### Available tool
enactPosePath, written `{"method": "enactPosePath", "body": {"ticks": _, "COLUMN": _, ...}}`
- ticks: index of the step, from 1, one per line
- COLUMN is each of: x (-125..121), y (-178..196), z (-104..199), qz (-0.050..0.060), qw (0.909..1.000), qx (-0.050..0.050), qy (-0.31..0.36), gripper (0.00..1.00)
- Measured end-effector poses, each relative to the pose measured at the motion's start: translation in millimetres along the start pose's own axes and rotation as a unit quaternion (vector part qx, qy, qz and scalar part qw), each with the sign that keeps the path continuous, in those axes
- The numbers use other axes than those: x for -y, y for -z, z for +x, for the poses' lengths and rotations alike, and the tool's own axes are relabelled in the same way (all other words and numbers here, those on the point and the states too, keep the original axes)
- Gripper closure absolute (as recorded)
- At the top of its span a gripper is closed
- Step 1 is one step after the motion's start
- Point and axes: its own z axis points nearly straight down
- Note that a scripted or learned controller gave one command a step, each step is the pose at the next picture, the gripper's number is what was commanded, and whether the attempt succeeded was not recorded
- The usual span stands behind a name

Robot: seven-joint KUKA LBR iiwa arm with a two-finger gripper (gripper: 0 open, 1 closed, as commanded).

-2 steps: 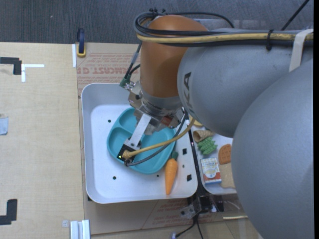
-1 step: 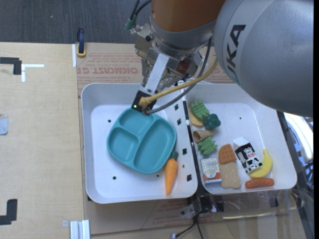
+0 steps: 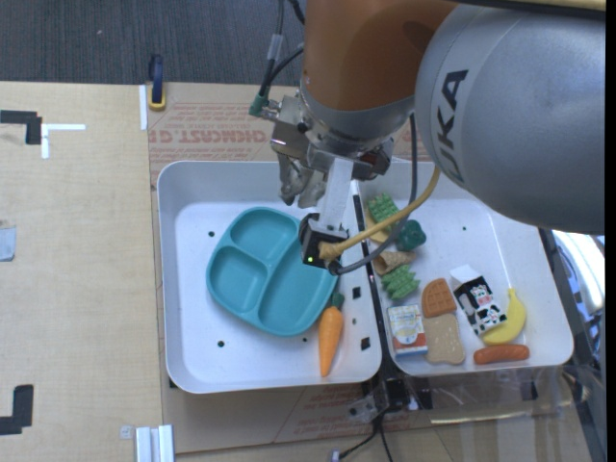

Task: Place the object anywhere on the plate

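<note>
**Camera view**

1. Left bin [image 3: 183, 296]: shallow, white, on printed cardboard [image 3: 217, 133] over the pale wooden bench [image 3: 77, 258].
2. Teal divided plate [image 3: 260, 272]: three compartments, lying flat in the middle of the left bin, tilted toward 1 o'clock. No food rests on it.
3. Carrot [image 3: 329, 340]: orange with a green top, in the left bin at 5 o'clock of the plate. The green top touches the plate's rim and the tip points to 6 o'clock. It lies off the plate on the bin floor, just beside the wall shared with the right bin.
4. Gripper [image 3: 300, 189]: hangs over the left bin at 1 o'clock of the plate, above its upper rim. Whether it is released or clenched cannot be told, and nothing is seen in its grasp.
5. Arm [image 3: 510, 94]: grey, with an orange band [image 3: 366, 37], entering from 2 o'clock.
6. Right bin [image 3: 525, 248], contents:
   - leafy green piece [image 3: 381, 207] at 11 o'clock
   - broccoli [image 3: 411, 234] just beside it
   - another green vegetable [image 3: 399, 280] below
   - small carton [image 3: 406, 327] at 7 o'clock
   - brown toast slice [image 3: 438, 298] touching a pale bread slice [image 3: 445, 340]
   - cow-patterned milk carton [image 3: 478, 301] at centre
   - banana [image 3: 510, 320] at 4 o'clock
   - red sausage [image 3: 500, 354] at 5 o'clock
7. Blue-and-yellow clamp [image 3: 155, 80]: at the bench's far edge, at 11 o'clock of the left bin.
</note>
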Motion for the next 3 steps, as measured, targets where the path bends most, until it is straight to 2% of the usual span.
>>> {"method": "enactPosePath", "body": {"ticks": 1, "x": 33, "y": -54, "z": 4, "qz": 0.0, "qw": 0.9746, "qx": 0.0, "qy": 0.224, "gripper": 1.0}}
{"method": "enactPosePath", "body": {"ticks": 2, "x": 26, "y": -69, "z": -31, "qz": -0.001, "qw": 0.9431, "qx": 0.0, "qy": 0.332, "gripper": 1.0}}
{"method": "enactPosePath", "body": {"ticks": 3, "x": 38, "y": -106, "z": -38, "qz": -0.002, "qw": 0.9348, "qx": -0.001, "qy": 0.355, "gripper": 1.0}}
